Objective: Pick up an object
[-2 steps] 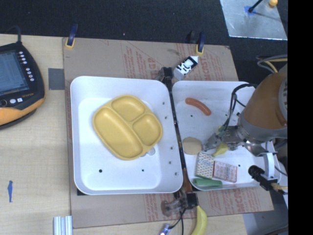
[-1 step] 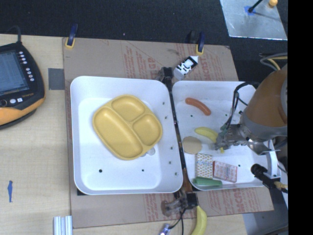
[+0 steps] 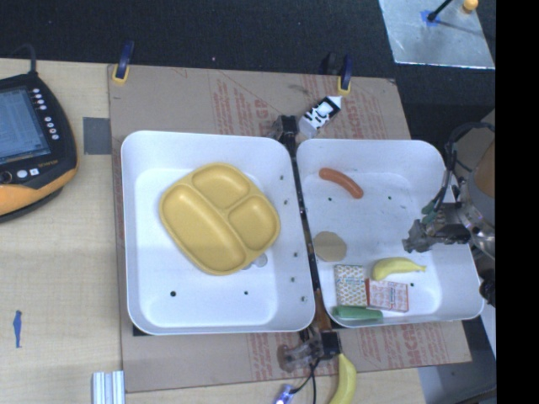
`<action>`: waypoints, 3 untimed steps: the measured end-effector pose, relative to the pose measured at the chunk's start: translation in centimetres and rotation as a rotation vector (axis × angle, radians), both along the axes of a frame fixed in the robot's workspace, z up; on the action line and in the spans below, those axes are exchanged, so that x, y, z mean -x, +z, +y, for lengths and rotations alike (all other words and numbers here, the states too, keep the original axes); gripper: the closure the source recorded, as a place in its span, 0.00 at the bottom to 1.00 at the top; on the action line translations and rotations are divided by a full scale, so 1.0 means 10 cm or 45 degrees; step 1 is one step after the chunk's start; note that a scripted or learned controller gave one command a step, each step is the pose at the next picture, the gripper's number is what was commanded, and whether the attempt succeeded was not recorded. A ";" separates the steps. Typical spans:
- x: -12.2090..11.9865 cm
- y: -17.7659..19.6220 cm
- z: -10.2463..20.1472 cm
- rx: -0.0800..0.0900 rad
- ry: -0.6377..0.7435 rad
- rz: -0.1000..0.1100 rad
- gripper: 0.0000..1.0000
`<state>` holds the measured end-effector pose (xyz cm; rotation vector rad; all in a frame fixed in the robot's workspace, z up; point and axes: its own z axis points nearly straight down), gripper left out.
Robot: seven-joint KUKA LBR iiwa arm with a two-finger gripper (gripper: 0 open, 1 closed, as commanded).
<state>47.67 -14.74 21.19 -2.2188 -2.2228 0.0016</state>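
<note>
Objects for picking lie in your right white bin: a small yellow plastic banana near the front, an orange-red sausage toward the back, a green pod at the front wall. Your grey gripper hovers just above the banana; its grip you cannot tell. A yellow divided plate sits in the left bin.

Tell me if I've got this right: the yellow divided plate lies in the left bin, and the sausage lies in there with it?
Not quite. The yellow divided plate does lie in the left bin, but the sausage lies in the right bin, near its back edge, as the camera view shows.
</note>
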 end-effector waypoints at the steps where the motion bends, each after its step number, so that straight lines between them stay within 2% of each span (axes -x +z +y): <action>1: 0.00 0.00 0.00 0.000 0.000 0.001 0.00; 2: -0.03 -1.07 0.27 0.004 0.005 -0.011 0.00; 3: -0.89 -0.74 -0.43 0.001 0.003 0.000 0.00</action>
